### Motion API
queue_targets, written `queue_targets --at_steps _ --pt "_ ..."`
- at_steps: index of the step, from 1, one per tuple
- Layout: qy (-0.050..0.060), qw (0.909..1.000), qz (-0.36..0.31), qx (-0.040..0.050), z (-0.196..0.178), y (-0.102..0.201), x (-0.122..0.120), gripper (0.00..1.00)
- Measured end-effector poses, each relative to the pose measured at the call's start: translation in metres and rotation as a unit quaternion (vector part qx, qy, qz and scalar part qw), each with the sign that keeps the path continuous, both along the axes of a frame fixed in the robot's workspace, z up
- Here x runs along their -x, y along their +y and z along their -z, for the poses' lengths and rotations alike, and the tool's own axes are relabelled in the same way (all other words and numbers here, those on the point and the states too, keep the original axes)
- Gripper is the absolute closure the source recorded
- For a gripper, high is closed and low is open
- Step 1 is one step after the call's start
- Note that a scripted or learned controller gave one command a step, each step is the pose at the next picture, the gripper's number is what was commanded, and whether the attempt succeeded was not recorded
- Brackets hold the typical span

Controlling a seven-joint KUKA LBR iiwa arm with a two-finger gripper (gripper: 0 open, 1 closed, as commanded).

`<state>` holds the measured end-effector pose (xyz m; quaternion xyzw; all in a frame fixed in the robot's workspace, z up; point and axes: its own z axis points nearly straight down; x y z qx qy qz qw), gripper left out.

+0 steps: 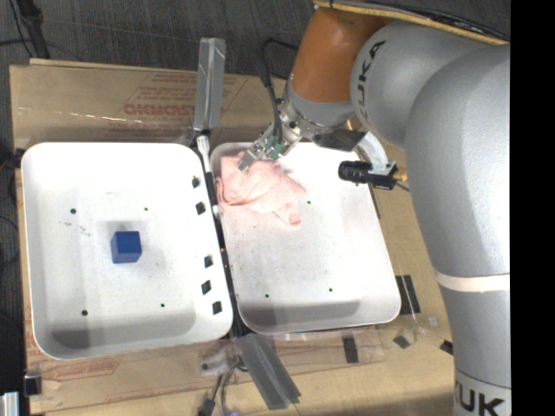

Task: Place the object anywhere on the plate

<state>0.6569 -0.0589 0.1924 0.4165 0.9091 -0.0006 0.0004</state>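
A small blue cube sits on the floor of the left bin, left of its middle and well away from the arm. A pale pink, crumpled-looking thing lies in the far left corner of the right bin. My gripper hangs low over the far edge of that pink thing, at or just above it. The wrist and its orange band hide the bin's back edge behind the gripper.
The big grey arm covers the right side of the view and overhangs the right bin's far right corner. A black cable fitting sticks out beside the wrist. A raised divider with black clips separates the two bins. Brown cardboard lies beneath both.
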Motion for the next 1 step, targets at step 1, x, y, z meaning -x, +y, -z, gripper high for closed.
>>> queue_targets --at_steps 1 --pt "0.0 1.0 -0.002 -0.0008 -0.0397 0.0001 -0.0005 1.0"
